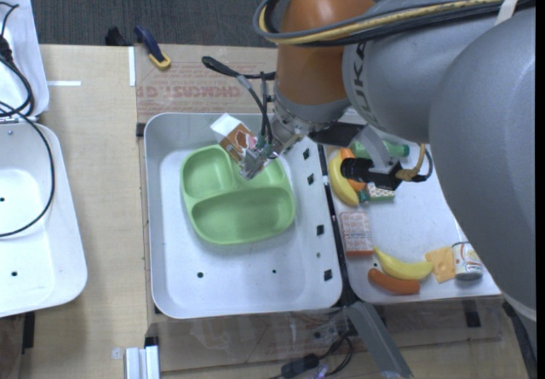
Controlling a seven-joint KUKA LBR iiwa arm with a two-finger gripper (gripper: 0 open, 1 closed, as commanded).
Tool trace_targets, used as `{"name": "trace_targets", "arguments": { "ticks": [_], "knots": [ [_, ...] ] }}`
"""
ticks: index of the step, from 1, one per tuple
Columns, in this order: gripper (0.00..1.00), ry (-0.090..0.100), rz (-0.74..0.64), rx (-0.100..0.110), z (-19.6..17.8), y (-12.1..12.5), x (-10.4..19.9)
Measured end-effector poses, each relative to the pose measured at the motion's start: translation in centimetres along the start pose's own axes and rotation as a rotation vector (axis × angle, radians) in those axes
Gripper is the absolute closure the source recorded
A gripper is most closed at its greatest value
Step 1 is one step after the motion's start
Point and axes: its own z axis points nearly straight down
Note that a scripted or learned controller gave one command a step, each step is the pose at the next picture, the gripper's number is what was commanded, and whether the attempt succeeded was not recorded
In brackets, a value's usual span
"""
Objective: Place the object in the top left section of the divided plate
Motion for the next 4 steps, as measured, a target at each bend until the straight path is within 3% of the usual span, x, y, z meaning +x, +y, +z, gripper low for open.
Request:
{"name": "trace_targets", "arguments": {
  "ticks": [1, 2, 3, 4],
  "knots": [
    [1.00, 0.001, -0.053, 0.001, 4.7, -1.8, 3.5],
    [1.00, 0.000, -0.073, 0.000, 5.1, 1.1, 3.7],
    [1.00, 0.001, 0.065, 0.002, 8.0, -3.7, 7.0],
    [1.00, 0.000, 0.233, 0.002, 1.8, -5.7, 12.1]
  ]
}}
